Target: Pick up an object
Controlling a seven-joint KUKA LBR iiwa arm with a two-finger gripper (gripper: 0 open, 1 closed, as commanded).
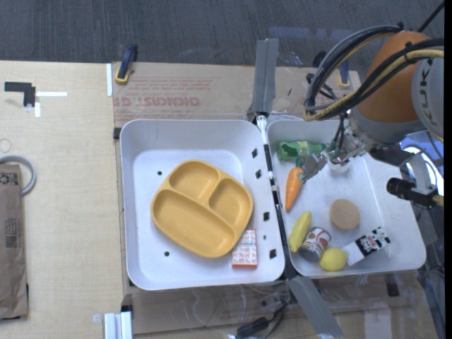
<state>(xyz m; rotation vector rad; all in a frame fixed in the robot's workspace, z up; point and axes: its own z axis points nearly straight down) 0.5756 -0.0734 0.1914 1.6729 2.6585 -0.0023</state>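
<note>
My gripper (316, 165) is low in the right bin (395, 260), at its back left part. Its tip sits right at the upper end of an orange carrot (292, 188), which lies along the bin's left wall. I cannot make out whether it touches the carrot. Just behind the gripper lies a green packet (300, 149). Toward the front are a tan round piece (345, 214), a yellow banana-like piece (300, 230), a small can (315, 242), a lemon (333, 259) and a black-and-white carton (371, 244).
The left bin (134, 189) holds a yellow divided plate (203, 207) and a small red-and-white box (245, 250) at its front right. The arm with its cables (353, 55) hangs over the right bin's back right. A divider (268, 182) separates the bins.
</note>
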